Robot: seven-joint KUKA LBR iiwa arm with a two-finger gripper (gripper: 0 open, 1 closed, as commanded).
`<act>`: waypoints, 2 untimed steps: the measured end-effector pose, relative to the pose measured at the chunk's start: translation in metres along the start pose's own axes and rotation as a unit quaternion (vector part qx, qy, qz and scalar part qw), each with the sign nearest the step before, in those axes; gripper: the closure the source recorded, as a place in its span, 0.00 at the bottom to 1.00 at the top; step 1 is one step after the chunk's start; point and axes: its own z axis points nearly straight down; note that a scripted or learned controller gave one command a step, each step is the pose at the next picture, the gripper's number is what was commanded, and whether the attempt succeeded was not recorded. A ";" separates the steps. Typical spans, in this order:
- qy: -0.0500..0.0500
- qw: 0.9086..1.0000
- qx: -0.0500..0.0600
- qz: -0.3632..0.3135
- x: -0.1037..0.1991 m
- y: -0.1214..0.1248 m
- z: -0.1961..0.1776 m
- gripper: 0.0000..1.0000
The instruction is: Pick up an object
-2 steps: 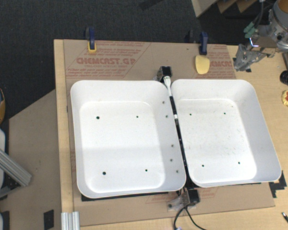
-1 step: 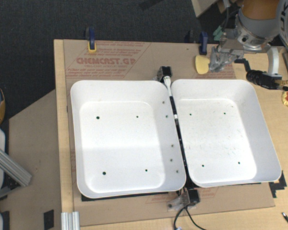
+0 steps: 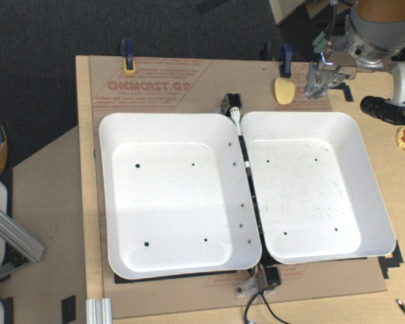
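Two white bins sit side by side on the worktop (image 3: 189, 79), a brown board w/ red "CHEMCAST" lettering near its far edge. The left bin (image 3: 108, 181) and right bin (image 3: 371, 181) touch along their inner rims; a thin black strip (image 3: 246, 167) runs along that seam, ending in a small black fitting at the far end and a connector w/ cable at the near edge.

Arm (image 3: 381, 12) reaches in over the far right corner of the worktop, orange band above grey wrist. Claw (image 3: 317, 86) points down at the board just beyond the far rim of the right bin. Can't tell how far open it is: fingers too small & blurred to separate, and nothing visibly held between them.

Task's thing: a small pale-yellow object (image 3: 284, 91) lying on the bare board, outside both bins, just beyond the far rim of the right bin near its far left corner. It's close beside the claw, on the claw's left in view, w/ a small gap; not touching as far as can be seen.

Two blue clamps, left clamp (image 3: 127, 54) & right clamp (image 3: 286, 59), grip the far edge of the worktop. The right clamp stands just behind the yellow object.
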 end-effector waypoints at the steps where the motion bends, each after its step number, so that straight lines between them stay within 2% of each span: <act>1: 0.000 1.000 0.000 0.000 -0.017 -0.012 -0.024 1.00; 2: 0.001 1.000 0.005 -0.002 0.022 0.015 0.036 1.00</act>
